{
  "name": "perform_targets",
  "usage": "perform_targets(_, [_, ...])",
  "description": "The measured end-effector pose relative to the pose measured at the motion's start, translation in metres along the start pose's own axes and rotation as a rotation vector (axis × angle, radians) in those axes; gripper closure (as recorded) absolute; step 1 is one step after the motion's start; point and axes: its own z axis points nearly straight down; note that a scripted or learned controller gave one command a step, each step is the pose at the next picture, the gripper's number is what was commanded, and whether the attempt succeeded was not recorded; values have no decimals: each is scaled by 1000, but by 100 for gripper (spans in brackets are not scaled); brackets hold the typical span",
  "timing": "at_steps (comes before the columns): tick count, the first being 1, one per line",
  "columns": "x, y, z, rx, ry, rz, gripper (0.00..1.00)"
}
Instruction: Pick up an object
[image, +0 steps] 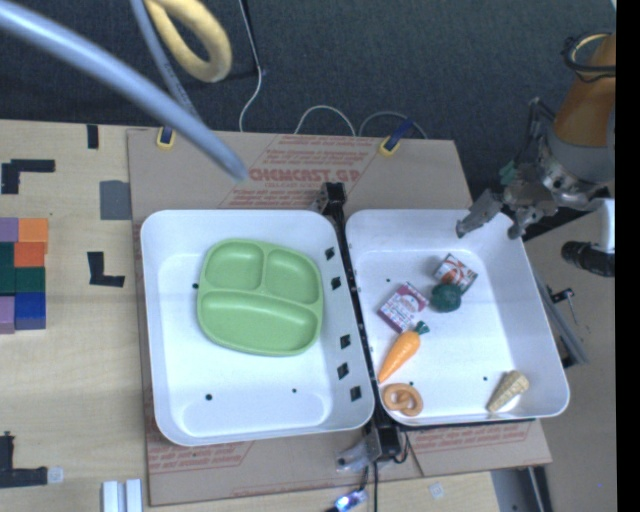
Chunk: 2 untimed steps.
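Note:
The right bin (520, 300) holds several small toys. An orange carrot (401, 353) lies near its middle, and a brown pretzel (403, 400) sits at the front left. A pink packet (402, 306) lies next to a dark green vegetable (446, 297), with a red-and-white packet (455, 269) just behind them. A pale corn cob (507, 392) rests in the front right corner. My gripper (495, 222) hangs over the bin's back right rim, above and apart from the toys. It is open, with nothing between its fingers (472, 218).
The left bin (170, 330) holds a green divided plate (261, 297). A black divider (343, 300) joins the two bins. Coloured blocks (24, 275) sit at the far left of the bench. A grey pole (120, 75) crosses the upper left.

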Motion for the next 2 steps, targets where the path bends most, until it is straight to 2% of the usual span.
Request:
perform_targets(1, [1,2,-8,-12,-3,-4,0])
perform_targets(2, [5,10,41,-8,-3,-5,0])
